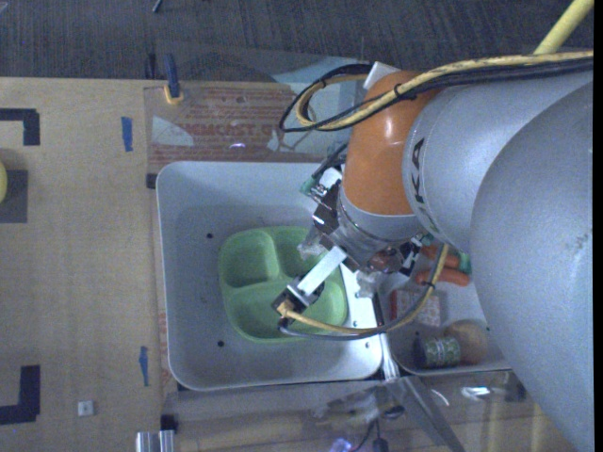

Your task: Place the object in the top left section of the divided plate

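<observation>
A green divided plate [247, 295] lies in the left white bin [188, 252]. Its two smaller sections face the left and a larger one lies under the arm. The gripper [369, 264] hangs over the plate's right edge, close to the wall between the two bins, and the orange-banded wrist covers most of it. Nothing shows in the visible plate sections. I cannot make out any object at the gripper.
The right bin [443, 370] holds an orange carrot-like piece [454, 267], a small green-labelled can [439, 350], a brown rounded object [469, 335] and a reddish packet [411, 301]. The grey arm covers the rest of that bin. The wooden bench [75, 281] extends to the left.
</observation>
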Robot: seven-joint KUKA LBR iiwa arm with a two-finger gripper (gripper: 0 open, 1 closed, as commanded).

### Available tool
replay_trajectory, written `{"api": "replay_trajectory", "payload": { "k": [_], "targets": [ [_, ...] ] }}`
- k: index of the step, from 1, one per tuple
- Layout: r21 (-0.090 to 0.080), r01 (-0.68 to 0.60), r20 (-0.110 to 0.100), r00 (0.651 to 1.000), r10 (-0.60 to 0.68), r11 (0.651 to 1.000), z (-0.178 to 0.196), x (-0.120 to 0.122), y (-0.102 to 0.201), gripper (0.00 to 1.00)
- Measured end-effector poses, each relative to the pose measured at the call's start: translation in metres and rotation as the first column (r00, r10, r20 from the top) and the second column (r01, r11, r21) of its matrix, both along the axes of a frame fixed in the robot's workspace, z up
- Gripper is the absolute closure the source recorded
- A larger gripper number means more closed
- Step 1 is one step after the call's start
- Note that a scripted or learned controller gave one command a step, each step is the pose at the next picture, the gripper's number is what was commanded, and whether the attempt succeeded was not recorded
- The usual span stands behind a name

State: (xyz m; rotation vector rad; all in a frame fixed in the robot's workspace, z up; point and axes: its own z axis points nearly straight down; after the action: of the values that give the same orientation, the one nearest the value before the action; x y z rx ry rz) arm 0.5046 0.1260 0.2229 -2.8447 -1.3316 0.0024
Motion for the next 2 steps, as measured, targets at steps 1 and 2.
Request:
{"api": "replay_trajectory", "payload": {
  "k": [1,2],
  "targets": [
    [0.0,-0.001,-0.002,1.0,0.001,1.0,0.009,0.0002,0.0002,1.0],
    [-0.001,-0.001,-0.002,1.0,0.001,1.0,0.009,0.0001,0.0003,0.0]
  ]
}}
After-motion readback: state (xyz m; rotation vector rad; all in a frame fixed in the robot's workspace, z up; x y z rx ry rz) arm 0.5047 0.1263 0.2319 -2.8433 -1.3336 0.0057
